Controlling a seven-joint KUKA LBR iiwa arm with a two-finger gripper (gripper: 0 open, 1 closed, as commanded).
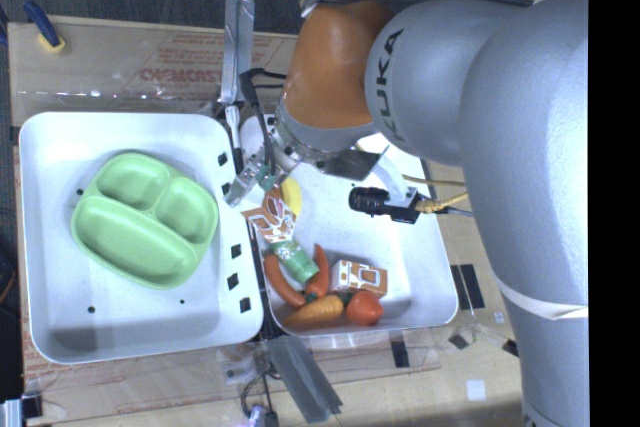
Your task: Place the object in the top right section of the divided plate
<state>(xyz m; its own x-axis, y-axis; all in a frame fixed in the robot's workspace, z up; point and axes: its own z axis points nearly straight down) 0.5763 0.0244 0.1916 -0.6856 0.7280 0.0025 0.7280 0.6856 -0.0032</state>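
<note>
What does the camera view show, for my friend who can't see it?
A big grey robot arm reaches its gripper over the right white bin, above a pile of toy food. A green divided plate sits in the left white bin.

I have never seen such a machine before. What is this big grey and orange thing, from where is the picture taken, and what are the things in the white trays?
The big grey and orange thing is a robot arm. It reaches in from the right of the picture, and its gripper, the small tool at its tip, is low over the right bin. The one camera is fixed above the bench and looks down at a slant.

Two shallow white bins stand side by side. The left bin holds a green divided plate with three sections. The right bin holds a heap of toy food: a carrot, a tomato, a sausage, a banana and some small packets.

I cannot tell whether the gripper holds anything.
</note>
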